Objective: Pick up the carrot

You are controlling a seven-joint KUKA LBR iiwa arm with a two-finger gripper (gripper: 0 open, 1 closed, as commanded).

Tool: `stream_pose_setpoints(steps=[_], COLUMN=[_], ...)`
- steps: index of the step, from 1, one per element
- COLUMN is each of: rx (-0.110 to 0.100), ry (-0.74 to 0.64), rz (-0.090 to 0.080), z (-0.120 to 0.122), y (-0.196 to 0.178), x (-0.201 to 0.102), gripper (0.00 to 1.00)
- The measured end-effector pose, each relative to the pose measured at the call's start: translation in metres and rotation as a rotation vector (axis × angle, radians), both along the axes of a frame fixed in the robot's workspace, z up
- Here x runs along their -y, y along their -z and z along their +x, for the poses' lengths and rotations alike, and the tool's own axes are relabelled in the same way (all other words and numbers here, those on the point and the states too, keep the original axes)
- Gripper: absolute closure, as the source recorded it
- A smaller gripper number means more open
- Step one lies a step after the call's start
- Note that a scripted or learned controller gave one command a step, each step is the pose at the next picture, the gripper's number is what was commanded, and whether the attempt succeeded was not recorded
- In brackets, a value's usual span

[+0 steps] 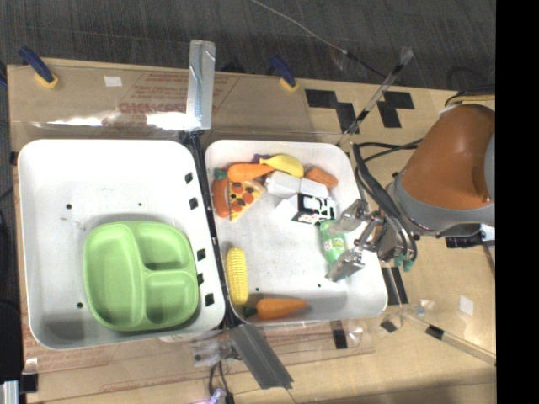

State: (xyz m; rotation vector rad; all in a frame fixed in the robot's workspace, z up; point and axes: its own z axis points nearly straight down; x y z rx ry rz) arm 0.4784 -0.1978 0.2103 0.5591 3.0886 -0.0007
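Note:
The carrot (278, 308), orange with a darker stub end, lies flat along the front wall of the right bin (370, 297), just right of a corn cob (237, 274). My gripper (347, 241) hangs over the right side of that bin, up and to the right of the carrot and well apart from it. Its two metal fingers (342, 268) are spread, so it is open. A small green packet (331, 239) lies at the fingertips; I cannot tell whether they touch it.
At the back of the right bin sit a pizza slice (240, 196), a banana (285, 165), an orange piece (321, 177), a white box (282, 184) and a black-and-white box (313, 209). The left bin (50, 183) holds a green divided plate (141, 272).

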Motion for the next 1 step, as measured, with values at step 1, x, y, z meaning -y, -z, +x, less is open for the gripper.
stream_pose_setpoints(steps=[1], rx=[-0.004], ry=[-0.373], rz=[0.002], z=[-0.0008], y=[0.0], x=[-0.035], gripper=[0.0])
